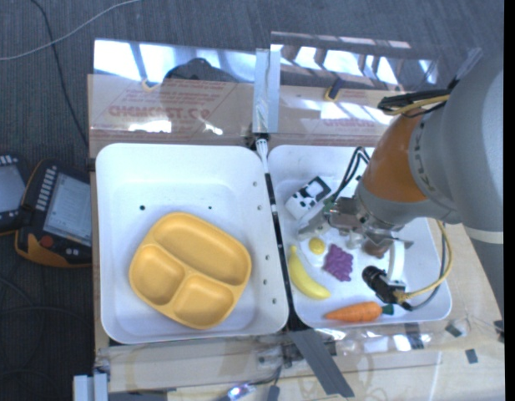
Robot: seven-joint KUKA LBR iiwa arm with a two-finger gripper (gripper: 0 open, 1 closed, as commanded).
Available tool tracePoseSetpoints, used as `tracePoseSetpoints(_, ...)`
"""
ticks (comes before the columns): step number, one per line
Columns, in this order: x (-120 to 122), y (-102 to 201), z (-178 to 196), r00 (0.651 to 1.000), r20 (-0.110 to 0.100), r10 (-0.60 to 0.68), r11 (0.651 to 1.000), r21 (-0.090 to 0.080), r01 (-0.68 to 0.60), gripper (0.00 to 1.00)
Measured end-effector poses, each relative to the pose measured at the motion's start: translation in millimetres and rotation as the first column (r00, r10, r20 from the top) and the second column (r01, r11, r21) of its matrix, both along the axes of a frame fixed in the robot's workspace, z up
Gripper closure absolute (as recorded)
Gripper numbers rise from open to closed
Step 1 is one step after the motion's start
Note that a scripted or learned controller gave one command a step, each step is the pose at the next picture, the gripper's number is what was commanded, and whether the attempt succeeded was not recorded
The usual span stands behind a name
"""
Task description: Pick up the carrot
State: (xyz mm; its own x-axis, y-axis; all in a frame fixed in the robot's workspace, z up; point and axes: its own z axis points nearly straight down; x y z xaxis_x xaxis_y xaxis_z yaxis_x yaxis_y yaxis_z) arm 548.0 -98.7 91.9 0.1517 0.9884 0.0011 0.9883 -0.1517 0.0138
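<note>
The orange carrot (353,312) with a green stub lies along the near wall of the right bin (428,307). My gripper (359,234) hangs over the middle of that bin, above and just right of a purple bunch of grapes (338,262). It sits well behind the carrot and apart from it. The grey arm with its orange band (391,170) covers the bin's right half.
A yellow banana (306,277) lies left of the carrot, with a small yellow piece (317,246) behind it. A white and black object (308,194) rests at the back left of the right bin. The left bin (123,174) holds a yellow divided plate (190,267). A black cable fitting (379,281) hangs close to the carrot.
</note>
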Motion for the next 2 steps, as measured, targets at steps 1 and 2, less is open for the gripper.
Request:
tracePoseSetpoints(1, 12.3, -0.1, 0.2, 0.976, 0.000, 0.216, 0.976, -0.010, -0.216, 0.00)
tracePoseSetpoints(2, 13.4, 1.0, 10.6, 0.976, 0.002, 0.218, 0.976, -0.009, -0.218, 1.00)
